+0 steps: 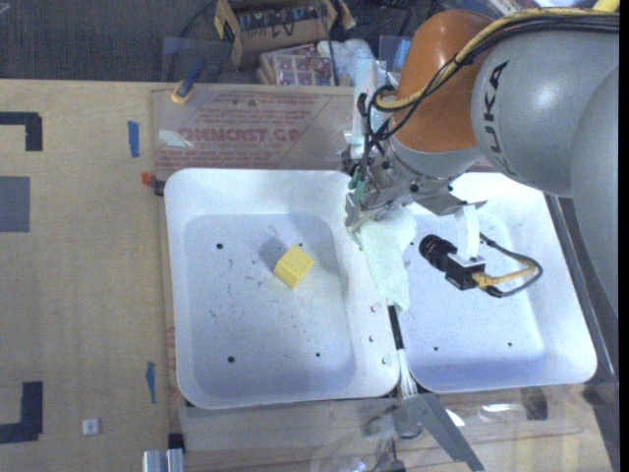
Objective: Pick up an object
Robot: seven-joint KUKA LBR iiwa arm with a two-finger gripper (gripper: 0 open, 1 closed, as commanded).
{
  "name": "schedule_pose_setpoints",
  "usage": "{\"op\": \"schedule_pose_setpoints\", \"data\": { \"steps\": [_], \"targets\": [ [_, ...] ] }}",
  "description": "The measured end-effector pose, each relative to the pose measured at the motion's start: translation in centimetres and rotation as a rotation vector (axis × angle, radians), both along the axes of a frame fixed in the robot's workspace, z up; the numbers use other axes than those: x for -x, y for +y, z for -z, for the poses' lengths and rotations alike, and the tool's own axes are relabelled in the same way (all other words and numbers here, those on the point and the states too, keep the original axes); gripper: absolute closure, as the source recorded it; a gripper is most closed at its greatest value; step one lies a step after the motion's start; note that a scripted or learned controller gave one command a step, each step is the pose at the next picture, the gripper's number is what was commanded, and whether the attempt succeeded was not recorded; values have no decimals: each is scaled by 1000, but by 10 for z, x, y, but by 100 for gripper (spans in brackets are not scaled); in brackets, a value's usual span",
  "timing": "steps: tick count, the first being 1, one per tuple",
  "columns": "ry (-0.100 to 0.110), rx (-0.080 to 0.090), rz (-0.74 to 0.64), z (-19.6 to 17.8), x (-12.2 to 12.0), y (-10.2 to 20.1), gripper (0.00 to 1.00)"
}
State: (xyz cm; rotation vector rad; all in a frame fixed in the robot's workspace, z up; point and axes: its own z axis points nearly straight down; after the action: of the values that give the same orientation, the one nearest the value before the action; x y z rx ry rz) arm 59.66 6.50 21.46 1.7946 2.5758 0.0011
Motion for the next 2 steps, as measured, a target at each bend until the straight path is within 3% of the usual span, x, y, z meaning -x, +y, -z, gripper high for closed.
{"op": "schedule_pose_setpoints", "data": {
  "steps": [1, 2],
  "targets": [
    [6, 0, -105, 23, 23, 57, 100],
    [4, 0, -102, 14, 21, 56, 100]
  ]
}}
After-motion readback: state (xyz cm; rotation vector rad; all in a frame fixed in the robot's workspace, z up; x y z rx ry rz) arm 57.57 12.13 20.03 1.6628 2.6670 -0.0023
